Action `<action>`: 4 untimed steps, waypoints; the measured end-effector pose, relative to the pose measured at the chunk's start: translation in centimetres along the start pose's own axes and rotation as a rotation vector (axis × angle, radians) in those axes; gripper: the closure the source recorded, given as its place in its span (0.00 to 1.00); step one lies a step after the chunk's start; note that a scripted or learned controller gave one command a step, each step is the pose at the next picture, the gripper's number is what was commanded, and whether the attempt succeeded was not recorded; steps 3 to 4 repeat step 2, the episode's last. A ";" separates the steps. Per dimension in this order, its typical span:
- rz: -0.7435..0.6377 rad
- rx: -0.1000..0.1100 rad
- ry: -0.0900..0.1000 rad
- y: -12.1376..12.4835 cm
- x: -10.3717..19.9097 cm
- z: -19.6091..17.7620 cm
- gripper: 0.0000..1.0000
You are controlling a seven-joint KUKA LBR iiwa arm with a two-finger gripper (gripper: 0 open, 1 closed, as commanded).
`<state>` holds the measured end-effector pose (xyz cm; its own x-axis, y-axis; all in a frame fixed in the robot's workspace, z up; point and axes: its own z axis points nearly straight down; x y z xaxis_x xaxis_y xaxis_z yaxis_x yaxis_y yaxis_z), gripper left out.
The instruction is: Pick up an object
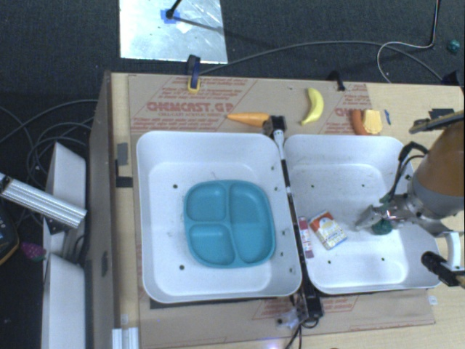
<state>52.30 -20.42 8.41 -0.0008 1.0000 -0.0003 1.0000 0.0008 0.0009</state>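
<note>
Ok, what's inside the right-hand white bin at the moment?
In the shallow white right bin lie a small red-and-white packet near its left wall and a dark green object at the claw. The grey arm covers the bin's right edge, so anything beneath it is hidden.

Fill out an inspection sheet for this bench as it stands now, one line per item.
Surface: wooden bench bearing a left bin and a right bin, side by side.
Job's things: small red-and-white packet and dark green object in the right bin; blue divided plate in the left bin.
Clutter: carrot, banana and orange item on the bench behind the bins.
Gripper: gripper low in the right bin by the green object; grasp cannot be judged.
Cables: black cable crosses behind the bench.
Surroundings: metal sheet on dark floor.
</note>
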 end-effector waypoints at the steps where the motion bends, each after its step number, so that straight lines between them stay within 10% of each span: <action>1: -0.001 -0.005 -0.001 0.2 0.0 -1.2 1.00; 2: -0.004 -0.001 0.002 3.3 11.5 -2.5 1.00; 4: -0.004 -0.001 0.002 3.3 11.5 -2.5 1.00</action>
